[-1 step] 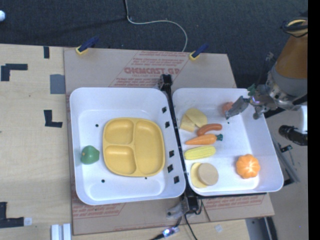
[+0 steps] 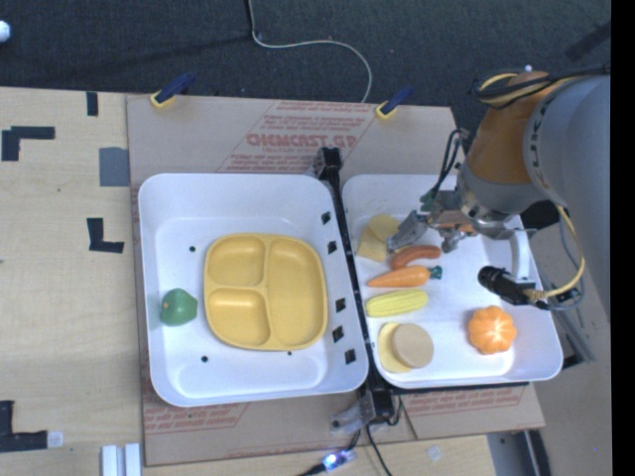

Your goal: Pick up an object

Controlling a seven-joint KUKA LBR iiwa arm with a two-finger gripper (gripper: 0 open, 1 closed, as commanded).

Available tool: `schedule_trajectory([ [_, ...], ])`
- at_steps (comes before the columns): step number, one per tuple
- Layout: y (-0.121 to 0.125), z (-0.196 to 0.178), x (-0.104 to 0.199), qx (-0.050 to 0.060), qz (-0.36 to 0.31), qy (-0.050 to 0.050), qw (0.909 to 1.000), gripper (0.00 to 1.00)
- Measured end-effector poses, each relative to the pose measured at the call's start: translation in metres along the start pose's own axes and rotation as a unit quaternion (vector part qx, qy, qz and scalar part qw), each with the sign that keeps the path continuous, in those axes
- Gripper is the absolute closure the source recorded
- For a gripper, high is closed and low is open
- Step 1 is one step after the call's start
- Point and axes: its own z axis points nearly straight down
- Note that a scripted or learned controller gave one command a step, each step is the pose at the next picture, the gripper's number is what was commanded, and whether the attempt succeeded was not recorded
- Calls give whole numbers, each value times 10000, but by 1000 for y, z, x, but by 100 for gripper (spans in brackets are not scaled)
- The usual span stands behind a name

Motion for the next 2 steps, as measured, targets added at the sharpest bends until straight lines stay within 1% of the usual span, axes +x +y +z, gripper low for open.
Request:
schedule_trajectory([
  [1,-33,47,20,-25,23,-18,10000,0],
  [2,-31,35,19,-36,25,-24,10000,100],
])
